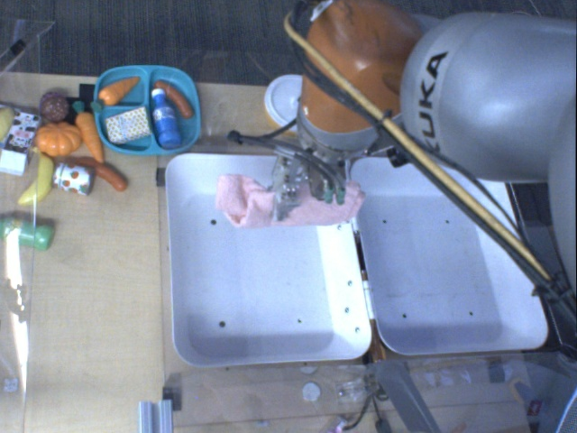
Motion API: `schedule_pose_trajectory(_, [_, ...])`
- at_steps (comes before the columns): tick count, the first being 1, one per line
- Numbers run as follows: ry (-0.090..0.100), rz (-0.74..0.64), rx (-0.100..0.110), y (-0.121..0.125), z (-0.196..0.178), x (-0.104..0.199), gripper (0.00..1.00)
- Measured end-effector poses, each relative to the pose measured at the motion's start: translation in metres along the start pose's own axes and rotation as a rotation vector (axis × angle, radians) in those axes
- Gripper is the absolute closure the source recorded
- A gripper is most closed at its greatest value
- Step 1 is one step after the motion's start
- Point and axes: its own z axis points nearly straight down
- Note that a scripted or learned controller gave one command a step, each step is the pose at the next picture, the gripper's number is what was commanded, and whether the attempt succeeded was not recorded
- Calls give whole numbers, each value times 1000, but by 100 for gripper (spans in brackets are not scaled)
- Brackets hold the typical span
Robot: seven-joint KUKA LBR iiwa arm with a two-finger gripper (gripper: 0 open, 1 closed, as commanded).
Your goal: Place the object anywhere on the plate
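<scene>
Far left, on the bench (pixel 90 314): a loose heap of toy food. Among it a banana (pixel 37 184), a pumpkin (pixel 58 139), a small can (pixel 72 179), and lower down a green piece (pixel 32 234), apart from the others.

Just right of the heap: the plate (pixel 144 69), teal, with three compartments. Holds already a toy carrot (pixel 119 89) in the upper left part, a blue bottle (pixel 165 116) and a sausage (pixel 181 101) in the right part, and a checked square piece (pixel 126 125) in the lower left part. Stands outside the bins, close to the upper left corner of the left bin (pixel 180 278).

In the left bin, near its far wall: the cloth (pixel 242 202), pink and crumpled. Stretches from the middle of that wall to the right, up to the rim between the two bins, and seems to lie partly over that rim. Not on the plate; well apart from it.

On the right half of the cloth: the gripper (pixel 307 193), pointing down and touching the fabric. Cannot tell whether open or closed, and cannot tell whether any fabric is really caught.

Behind the gripper, on the bench: a white round dish (pixel 281 98) with yellow rim, partly hidden by the arm (pixel 487 88).

Right: the right bin (pixel 460 278), with the grey arm above its far part and a yellow-black cable (pixel 451 192) running slantwise across it.
</scene>
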Motion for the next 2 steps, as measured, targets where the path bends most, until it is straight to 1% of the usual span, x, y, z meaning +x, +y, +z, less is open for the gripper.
schedule_pose_trajectory(1, [0, -1, -1, 46, 18, 13, 100])
schedule_pose_trajectory(2, [-1, -1, -1, 46, 18, 12, 0])
